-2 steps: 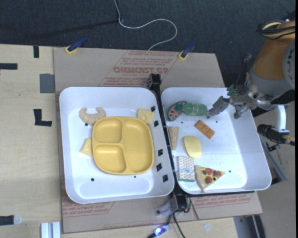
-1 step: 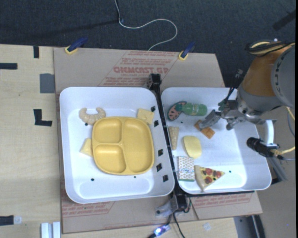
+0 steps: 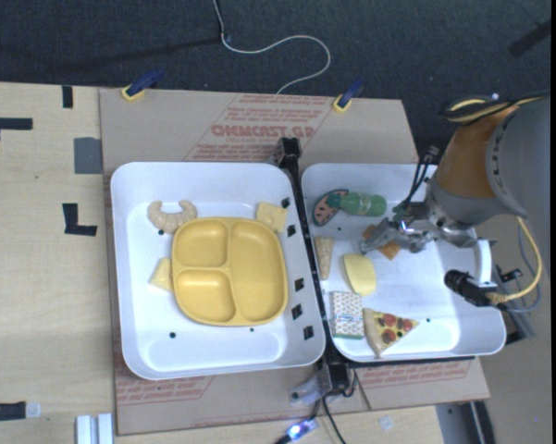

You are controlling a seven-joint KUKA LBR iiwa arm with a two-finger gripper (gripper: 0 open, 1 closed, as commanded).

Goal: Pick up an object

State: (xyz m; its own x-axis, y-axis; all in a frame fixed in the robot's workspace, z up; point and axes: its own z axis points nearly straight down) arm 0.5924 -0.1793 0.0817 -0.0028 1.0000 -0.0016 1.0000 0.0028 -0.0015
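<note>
My gripper [image 3: 383, 240] hangs low over the middle of the right bin [image 3: 444, 340]; the grey arm with its orange band [image 3: 467, 160] comes in from the right. Just below and left of the gripper lies a pale yellow rounded piece [image 3: 359, 273]. Above it rests a green bottle [image 3: 362, 203] with a watermelon slice [image 3: 328, 207] beside it. A pizza slice [image 3: 387, 327] and a patterned square cracker [image 3: 347, 311] lie near the bin's front edge. A thin tan wedge [image 3: 324, 256] sits against the left wall.
The left bin [image 3: 134, 322] holds a yellow divided plate [image 3: 230, 271], a croissant [image 3: 171, 215] and small cheese pieces [image 3: 271, 215] around it. A divider with black clips [image 3: 302, 248] separates the bins. A cable [image 3: 527, 276] loops at the arm's right.
</note>
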